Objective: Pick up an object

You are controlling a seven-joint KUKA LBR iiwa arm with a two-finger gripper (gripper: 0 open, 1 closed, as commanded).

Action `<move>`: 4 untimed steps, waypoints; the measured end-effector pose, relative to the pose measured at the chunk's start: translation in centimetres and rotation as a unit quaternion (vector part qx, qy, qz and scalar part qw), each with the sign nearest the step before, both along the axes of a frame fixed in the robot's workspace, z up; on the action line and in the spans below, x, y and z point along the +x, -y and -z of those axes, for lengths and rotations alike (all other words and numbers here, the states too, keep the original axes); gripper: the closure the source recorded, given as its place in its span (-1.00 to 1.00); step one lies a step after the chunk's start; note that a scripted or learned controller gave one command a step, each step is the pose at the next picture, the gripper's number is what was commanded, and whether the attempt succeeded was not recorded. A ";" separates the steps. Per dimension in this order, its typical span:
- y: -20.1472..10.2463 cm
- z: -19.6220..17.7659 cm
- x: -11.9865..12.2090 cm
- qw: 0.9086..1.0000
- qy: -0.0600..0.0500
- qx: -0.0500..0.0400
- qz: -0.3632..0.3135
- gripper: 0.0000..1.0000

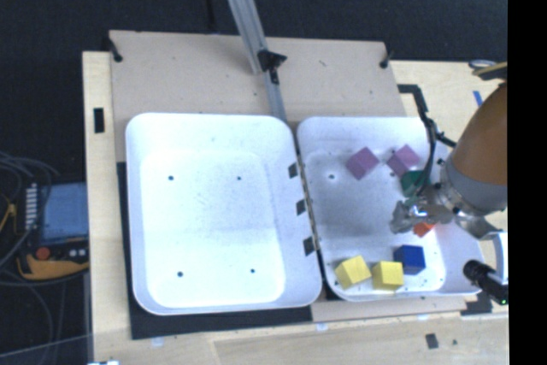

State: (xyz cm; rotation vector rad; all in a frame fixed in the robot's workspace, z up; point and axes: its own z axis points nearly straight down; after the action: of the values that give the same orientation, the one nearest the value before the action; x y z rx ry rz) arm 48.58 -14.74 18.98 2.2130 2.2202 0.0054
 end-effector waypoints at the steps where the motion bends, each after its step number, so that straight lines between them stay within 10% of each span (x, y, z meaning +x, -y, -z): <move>1: 1.1 -5.9 0.2 1.000 0.001 -0.001 0.000 1.00; 2: 1.2 -10.6 0.3 1.000 0.000 0.000 0.000 1.00; 4: -8.1 -9.7 1.9 1.000 -0.003 0.001 -0.001 1.00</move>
State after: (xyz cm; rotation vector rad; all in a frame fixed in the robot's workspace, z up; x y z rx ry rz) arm 50.49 -6.64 28.66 2.2142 2.2281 0.0018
